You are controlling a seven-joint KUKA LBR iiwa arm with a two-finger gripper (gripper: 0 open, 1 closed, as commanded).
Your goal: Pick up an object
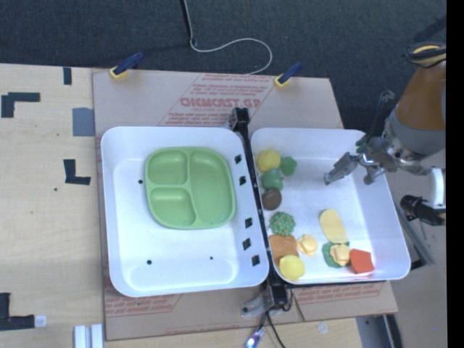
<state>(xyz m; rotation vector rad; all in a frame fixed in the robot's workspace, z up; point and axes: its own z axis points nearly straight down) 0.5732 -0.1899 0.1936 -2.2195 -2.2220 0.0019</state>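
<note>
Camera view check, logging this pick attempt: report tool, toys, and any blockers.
Tool open, holding nothing, over right white bin. Small plastic toy foods unpicked, nearest the pale yellow oval piece. Nothing in the way. Green divided plate in left bin.

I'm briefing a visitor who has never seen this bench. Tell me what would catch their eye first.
First, the light green plastic divided plate lying alone in the left white bin. Next, the bright toy foods along the right white bin's left wall and near edge, like the round yellow lemon and orange-red block. The grey two-finger gripper hangs over that bin's far right.
</note>
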